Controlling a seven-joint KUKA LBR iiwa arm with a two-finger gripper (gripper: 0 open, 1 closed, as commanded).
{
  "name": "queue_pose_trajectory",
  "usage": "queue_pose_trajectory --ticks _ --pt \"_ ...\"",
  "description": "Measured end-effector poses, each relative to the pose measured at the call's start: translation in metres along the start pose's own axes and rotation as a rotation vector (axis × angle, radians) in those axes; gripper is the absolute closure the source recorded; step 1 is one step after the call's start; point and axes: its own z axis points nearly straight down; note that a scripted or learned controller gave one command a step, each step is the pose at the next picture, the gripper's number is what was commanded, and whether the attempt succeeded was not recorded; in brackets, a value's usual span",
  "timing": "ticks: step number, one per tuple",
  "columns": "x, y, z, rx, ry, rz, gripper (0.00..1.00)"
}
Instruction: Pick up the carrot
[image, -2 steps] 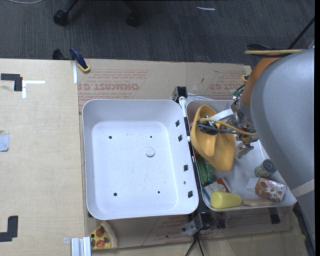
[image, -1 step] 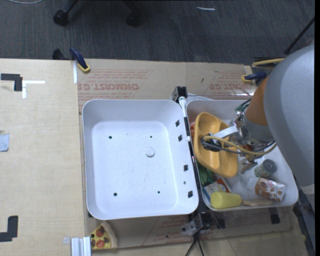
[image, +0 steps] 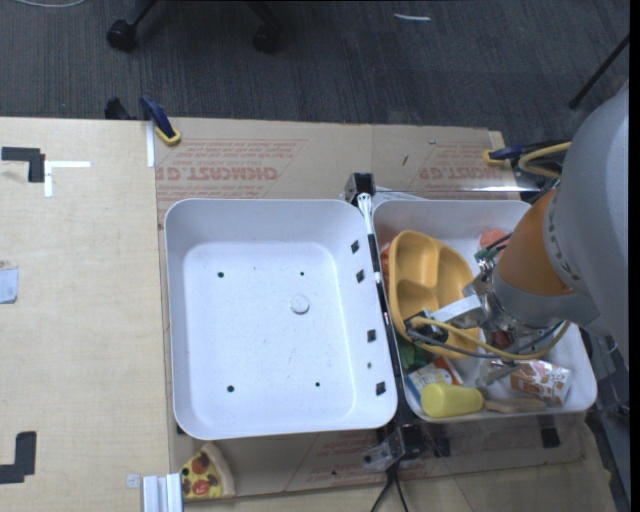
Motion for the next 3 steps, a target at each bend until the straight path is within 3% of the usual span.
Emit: queue_pose_trajectory --ticks 1,2,3 --pt "0.0020 0.0012 -0.0096 0.000 0.004 0.001 1.00" --pt "0.0016 0.0012 -0.0091 0.001 0.002 0.002 0.00" --pt "0.0027 0.0024 -0.0180 0.001 0.003 0.002 1.00"
